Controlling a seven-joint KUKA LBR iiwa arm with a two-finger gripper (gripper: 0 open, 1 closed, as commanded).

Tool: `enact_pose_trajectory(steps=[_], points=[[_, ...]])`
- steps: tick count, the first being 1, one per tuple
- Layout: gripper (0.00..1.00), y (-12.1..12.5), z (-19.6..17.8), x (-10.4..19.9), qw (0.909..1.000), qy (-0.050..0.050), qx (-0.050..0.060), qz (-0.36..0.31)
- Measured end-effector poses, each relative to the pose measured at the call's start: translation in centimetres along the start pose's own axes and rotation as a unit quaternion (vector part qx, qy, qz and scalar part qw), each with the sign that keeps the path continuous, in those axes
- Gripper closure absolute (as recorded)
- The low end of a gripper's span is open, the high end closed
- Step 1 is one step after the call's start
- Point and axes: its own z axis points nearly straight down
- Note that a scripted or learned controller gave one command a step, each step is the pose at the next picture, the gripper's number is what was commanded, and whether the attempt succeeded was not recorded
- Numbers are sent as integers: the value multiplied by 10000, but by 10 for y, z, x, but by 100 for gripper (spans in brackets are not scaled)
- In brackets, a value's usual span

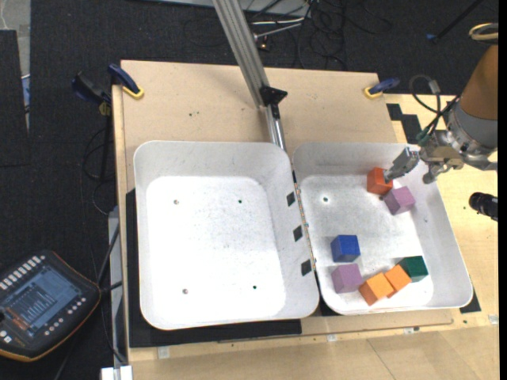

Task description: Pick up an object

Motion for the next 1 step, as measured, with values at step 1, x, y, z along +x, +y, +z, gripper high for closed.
enact_pose_trajectory(steps=[1], points=[[0,0,0,0,10000,-2,1,-1]])
